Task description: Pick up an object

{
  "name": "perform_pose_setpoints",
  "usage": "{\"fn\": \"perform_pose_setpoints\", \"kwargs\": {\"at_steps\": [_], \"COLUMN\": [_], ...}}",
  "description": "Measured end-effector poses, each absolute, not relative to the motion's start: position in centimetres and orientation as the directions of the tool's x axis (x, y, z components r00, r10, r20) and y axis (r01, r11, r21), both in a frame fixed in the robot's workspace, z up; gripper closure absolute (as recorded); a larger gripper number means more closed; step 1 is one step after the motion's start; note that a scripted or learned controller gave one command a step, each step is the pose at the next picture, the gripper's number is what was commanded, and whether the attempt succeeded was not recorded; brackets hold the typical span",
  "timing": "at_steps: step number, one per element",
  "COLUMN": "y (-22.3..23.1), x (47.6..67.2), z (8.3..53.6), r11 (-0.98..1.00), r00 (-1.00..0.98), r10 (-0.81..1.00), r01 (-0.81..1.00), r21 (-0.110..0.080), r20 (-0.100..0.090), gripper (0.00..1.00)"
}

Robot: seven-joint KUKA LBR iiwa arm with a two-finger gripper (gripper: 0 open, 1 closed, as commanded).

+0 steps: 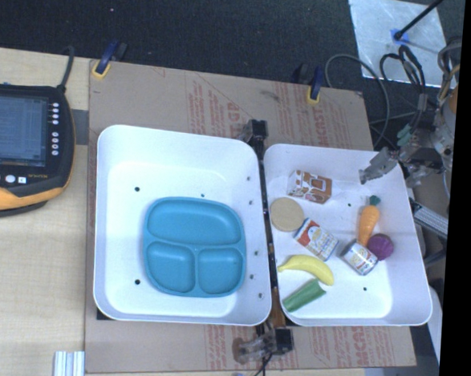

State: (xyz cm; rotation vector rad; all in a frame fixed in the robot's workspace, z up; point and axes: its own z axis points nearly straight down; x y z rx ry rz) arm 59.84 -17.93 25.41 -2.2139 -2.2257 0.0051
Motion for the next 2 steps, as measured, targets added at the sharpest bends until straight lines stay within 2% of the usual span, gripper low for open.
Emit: {"fn": "perform_pose_setpoints", "kwargs": {"at_steps": [1, 2], "y": [-21.2, -21.2], "x": [58.2, 57.0], "z": [12.3, 9.2], "r11": [0.005, 0.006], "r00": [-0.005, -0.006], "r10": [1.000, 1.000], "r01": [1.000, 1.000], "r21": [-0.007, -0.004], "r20": [-0.001, -0.001], "gripper": [0.00, 0.00]}}
